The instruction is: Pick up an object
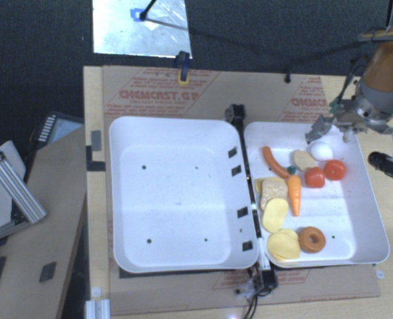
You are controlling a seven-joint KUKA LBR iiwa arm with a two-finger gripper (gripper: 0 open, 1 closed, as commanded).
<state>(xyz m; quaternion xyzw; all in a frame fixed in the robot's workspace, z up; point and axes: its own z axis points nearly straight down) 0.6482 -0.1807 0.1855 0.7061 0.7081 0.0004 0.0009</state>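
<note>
1 white egg lies just below the tool, whose fingers hang spread, grasping nothing.

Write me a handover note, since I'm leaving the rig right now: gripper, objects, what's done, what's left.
Gripper: over the far edge of the right bin, above the white egg; nothing visibly between its fingers.
Objects: all in the right bin: egg, two tomatoes, carrot, donut.
Done: nothing picked up.
Left: descend, grasp one object, lift.
</note>
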